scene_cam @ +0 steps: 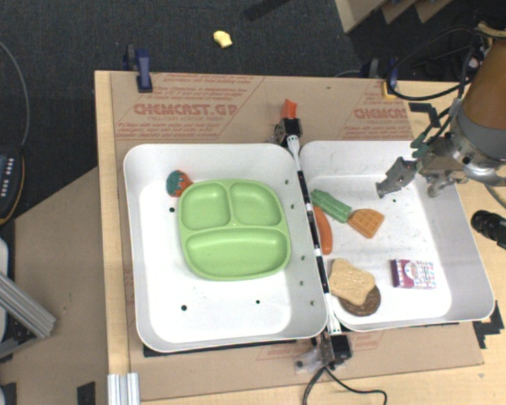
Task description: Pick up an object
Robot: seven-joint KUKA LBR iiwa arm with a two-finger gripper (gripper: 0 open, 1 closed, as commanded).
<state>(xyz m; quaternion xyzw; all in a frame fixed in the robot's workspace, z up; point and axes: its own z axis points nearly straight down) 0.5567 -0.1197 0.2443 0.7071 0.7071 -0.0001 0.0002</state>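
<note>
1. Camera view, tool: I log the gripper [411,174] over the far right part of the right bin [464,251], hanging off the grey wrist with the orange band above it. One dark finger shows at its left, a second further right, with white bin floor between them, so I read the fingers as apart with nothing between them.

2. Camera view, nearest candidates: the waffle-like orange piece [367,222] lies just below and to the left of the gripper, apart from it. The green pickle-shaped piece [331,205] lies further left, its right end touching or just beside the waffle piece; its long axis runs from upper left to lower right.

3. Camera view, other stock in the same bin: an orange carrot-like stick [323,230] along the dividing wall, long axis running toward me; a tan toast slice [352,283] on top of a brown disc [363,304], well below the gripper; a small purple packet [412,273] almost straight below the gripper, well apart from it.

4. Camera view, left bin [143,226]: a green divided plate [234,229] and a small red-and-teal toy [179,182], both far to the gripper's left.

5. Judgement: no object is picked yet. I reckon the waffle piece is the closest target; the move turns on a short shift down-left before descent.
</note>
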